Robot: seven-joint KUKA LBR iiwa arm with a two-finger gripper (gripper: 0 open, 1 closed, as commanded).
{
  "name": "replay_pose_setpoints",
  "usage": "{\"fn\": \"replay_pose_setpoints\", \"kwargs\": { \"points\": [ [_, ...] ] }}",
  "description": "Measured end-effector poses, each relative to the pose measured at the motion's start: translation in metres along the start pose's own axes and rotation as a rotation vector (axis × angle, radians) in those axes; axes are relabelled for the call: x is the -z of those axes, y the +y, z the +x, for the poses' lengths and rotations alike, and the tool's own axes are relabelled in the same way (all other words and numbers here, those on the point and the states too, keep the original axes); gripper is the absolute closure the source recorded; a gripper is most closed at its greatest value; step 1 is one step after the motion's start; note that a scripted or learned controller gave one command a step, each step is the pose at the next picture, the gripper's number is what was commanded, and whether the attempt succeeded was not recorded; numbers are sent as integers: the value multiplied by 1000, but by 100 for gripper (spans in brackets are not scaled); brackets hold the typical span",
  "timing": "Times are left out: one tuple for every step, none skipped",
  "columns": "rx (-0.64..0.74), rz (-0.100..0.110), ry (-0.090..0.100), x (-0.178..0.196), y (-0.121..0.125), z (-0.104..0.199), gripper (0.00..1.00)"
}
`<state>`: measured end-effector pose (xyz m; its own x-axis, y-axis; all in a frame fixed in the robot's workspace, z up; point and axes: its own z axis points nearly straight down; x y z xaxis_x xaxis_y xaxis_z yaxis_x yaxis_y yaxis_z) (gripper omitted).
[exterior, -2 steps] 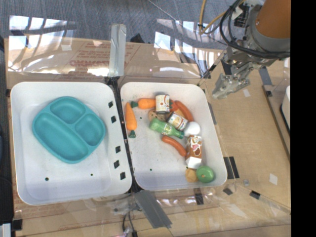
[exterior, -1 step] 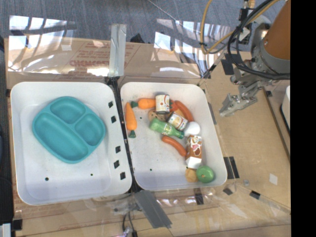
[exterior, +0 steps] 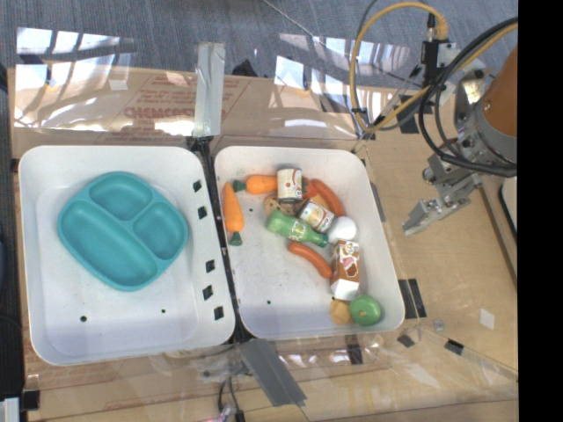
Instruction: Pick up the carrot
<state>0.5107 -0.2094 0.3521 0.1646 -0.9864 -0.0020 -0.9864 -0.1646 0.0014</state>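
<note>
Left bin (exterior: pixel 35 236): white, shallow; holds a teal divided plate (exterior: pixel 123 229), three compartments, lying left of the right bin's wall
Right bin (exterior: pixel 380 236): white, shallow; taken as landmark for all below
Carrot (exterior: pixel 232 211): orange, green tip toward the near end; lies lengthwise along the right bin's left wall, just beside it; apart from the main pile
Small orange piece (exterior: pixel 260 184): near the right bin's far-left corner, just right of the carrot's far end
Cans (exterior: pixel 290 185): two small labelled ones, far-centre of the right bin, close together
Green bottle (exterior: pixel 296 229): on its side, mid right bin
Sausages (exterior: pixel 310 258): two reddish ones; one mid bin, one by the far cans
White egg (exterior: pixel 343 229): right of centre
Carton (exterior: pixel 347 269): toward the right bin's near-right corner
Green apple (exterior: pixel 367 309): near-right corner of the right bin
Tool (exterior: pixel 431 211): outside the right bin, over the table to its right; nothing between the fingers; how far open, cannot tell
</note>
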Motion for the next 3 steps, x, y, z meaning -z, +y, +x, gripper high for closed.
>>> {"fn": "replay_pose_setpoints", "kwargs": {
  "points": [
    [472,3,2,12,17,-14,100],
    [696,8,6,59,30,-16,100],
    [1098,8,8,117,21,-10,100]
  ]
}}
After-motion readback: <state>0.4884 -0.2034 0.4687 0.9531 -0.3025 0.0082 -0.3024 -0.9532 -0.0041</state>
